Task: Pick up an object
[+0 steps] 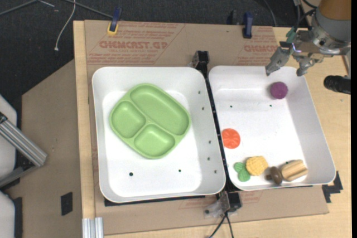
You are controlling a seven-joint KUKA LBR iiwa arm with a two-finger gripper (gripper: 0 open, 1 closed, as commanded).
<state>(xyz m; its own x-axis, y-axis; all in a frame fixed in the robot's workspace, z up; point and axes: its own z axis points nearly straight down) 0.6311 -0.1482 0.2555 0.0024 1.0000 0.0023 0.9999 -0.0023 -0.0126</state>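
From my seat I see the left bin [111,175] holding a green divided plate [149,120], its long axis running from upper left to lower right, three compartments facing up. In the right bin [312,120], an orange-red round toy [231,138] lies near the left wall, flat and with no clear direction. Along the near wall sits a yellow corn toy with green leaves [251,166], its leafy end pointing left and down, and just beside it on the right a tan and brown cylinder-shaped toy [288,171], lying on its side with its long axis roughly left to right, dark end toward the left. Up near the far right corner rests a small purple ball [279,90], round, so no axis to speak of. The gripper [290,67] hangs above the bin's far rim, fingers spread apart with nothing between them. The purple ball lies just below and between the two fingertips as I see it, apart from both.
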